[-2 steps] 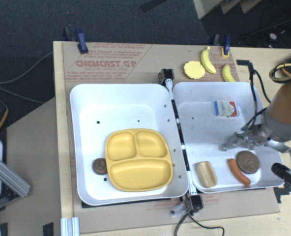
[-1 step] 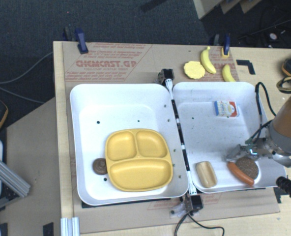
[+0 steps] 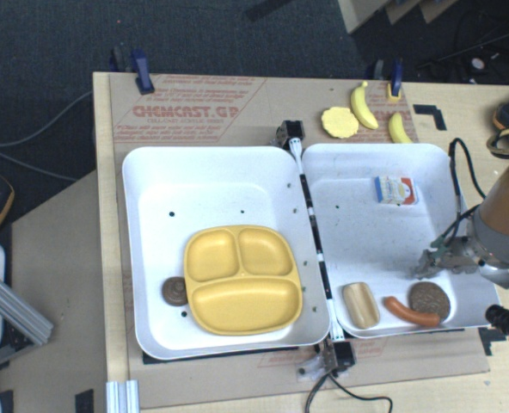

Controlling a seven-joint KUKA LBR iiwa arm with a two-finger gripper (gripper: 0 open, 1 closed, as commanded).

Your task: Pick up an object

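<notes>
Sausage (image 3: 412, 313), at the right bin's (image 3: 358, 166) near edge beside the brown patty (image 3: 430, 298), looks light, smooth, apt to roll, best pinched midway; the gripper's (image 3: 435, 261) opening I cannot tell.

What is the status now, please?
Claw low in right bin, grip unclear. Brown patty just below it, sausage touching patty. Nothing blocking.

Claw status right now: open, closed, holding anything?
Claw: cannot be told; it sits low in the right bin, near the brown patty.
</notes>
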